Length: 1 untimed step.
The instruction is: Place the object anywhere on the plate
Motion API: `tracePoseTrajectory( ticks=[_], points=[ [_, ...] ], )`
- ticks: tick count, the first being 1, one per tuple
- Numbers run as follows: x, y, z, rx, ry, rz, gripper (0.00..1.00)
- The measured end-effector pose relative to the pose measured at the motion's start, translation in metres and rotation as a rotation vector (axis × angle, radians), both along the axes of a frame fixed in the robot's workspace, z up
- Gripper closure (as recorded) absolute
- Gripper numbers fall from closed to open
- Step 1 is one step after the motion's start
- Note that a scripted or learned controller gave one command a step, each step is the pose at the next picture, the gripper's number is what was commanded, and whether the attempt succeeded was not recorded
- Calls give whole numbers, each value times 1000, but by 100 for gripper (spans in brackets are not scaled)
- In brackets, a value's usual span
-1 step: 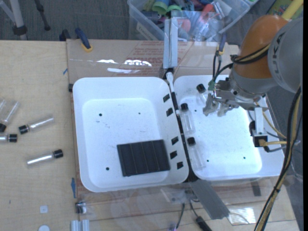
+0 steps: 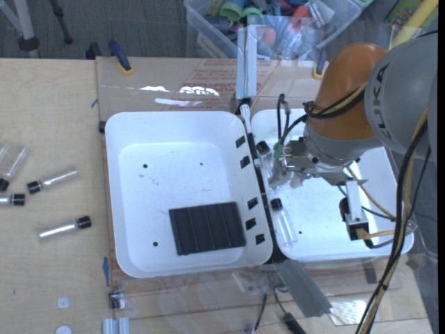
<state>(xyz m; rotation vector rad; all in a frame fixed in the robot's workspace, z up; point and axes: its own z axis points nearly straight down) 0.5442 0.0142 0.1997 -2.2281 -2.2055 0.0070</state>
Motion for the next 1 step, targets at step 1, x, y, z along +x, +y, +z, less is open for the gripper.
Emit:
tracePoseTrajectory(
  ticks=[1],
  points=[
    [-42,69,-17,-4,3,-449,100]
  ],
)
